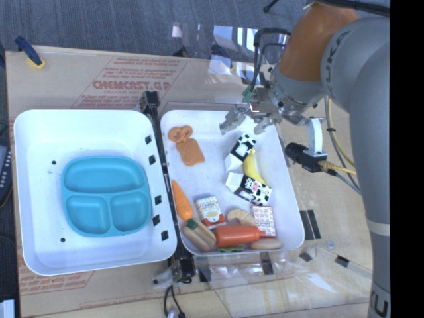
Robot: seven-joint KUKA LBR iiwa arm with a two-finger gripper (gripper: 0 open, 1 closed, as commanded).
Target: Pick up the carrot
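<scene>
While the carrot (182, 202) lies against the right bin's (291, 197) left wall, at about seven o'clock in that bin, the claw (250, 120) hovers spread wide and empty near its top rim at one o'clock. A clean pick likely means descending with fingers straddling the carrot's width. Room is tight: wall on one side, juice carton (209, 211) and sausage (237, 235) just beside.

The hot dog (199, 234) hides the carrot's (182, 202) lower tip; the arm (361, 78) runs off the frame's bottom edge.
</scene>
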